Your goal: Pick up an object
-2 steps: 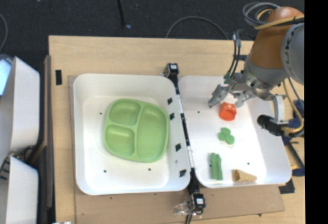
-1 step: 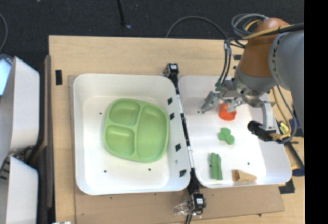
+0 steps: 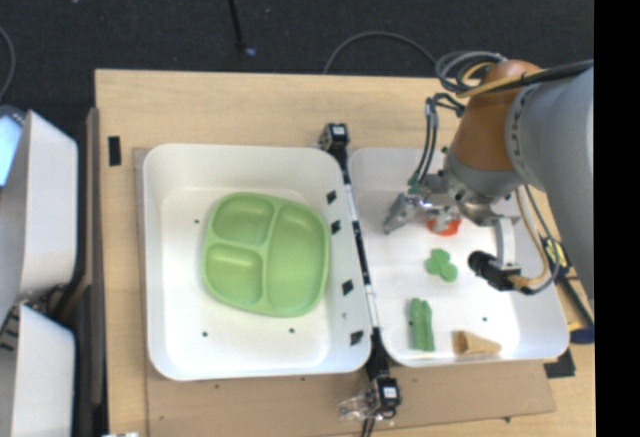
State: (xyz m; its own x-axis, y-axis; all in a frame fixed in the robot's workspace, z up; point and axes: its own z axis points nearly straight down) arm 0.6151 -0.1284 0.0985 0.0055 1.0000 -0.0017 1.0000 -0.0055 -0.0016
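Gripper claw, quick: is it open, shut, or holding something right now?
Gripper: cannot be told from the camera view; it sits low in the right bin, by a red-orange object.

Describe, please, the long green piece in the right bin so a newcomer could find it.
Look in the right bin, near its front edge by the divider. The long green piece lies there, a slim bar, unlike the rounder green lump behind it and the tan wedge beside it.

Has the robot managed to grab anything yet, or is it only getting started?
Nothing looks lifted yet. The gripper is low in the right bin, right at a small red object; whether it has a grip is unclear. The green pieces and tan wedge lie untouched.
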